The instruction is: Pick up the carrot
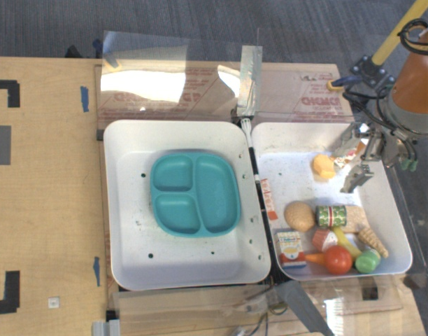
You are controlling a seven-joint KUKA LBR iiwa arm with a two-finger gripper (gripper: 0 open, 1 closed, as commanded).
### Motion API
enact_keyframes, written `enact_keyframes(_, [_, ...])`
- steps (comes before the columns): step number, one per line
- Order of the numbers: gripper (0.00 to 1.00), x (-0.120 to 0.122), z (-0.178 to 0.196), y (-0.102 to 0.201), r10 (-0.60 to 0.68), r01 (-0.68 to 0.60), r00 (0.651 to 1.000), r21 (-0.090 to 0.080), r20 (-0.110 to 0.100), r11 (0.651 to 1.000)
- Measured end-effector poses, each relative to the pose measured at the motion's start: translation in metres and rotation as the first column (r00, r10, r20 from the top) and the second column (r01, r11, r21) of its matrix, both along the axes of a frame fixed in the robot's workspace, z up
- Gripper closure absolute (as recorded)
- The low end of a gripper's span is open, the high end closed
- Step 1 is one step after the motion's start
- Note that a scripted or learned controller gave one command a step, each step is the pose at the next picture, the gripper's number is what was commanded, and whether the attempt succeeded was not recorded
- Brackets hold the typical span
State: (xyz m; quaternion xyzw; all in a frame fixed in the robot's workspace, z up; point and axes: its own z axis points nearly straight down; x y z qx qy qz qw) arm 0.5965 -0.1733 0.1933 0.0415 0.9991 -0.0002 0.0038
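From my remote seat I have the gripper (354,161) hanging over the far part of the right bin (403,219), its jaws spread with nothing between them. Just beside them, toward the bin's middle, lies a yellow toy lemon (324,166).

The carrot (313,258) is well apart from there, at the near edge of that bin. I read it as the slim orange piece lying flat, wedged between a small carton (289,245) and a red tomato (338,260). Around it sit a tan potato (299,215), a green-labelled can (331,217), a green fruit (367,262) and an ice-cream cone (373,240). The left bin (119,208) holds a teal divided plate (196,192).

My worries from here:
- The carrot is low, thin and partly covered, so a straight descent could close on the tomato or the carton instead.
- With neighbours touching it on both sides, a finger may land on top of one and stop short.
- It lies close to the bin's near wall, which may block a finger.
- Dropping from the present spot would catch the lemon, not the target.
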Motion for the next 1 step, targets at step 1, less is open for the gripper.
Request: enact_keyframes(1, [0.0,0.0178,-0.0968,0.0441,-0.182,0.182,0.983,0.001,0.001,0.983])
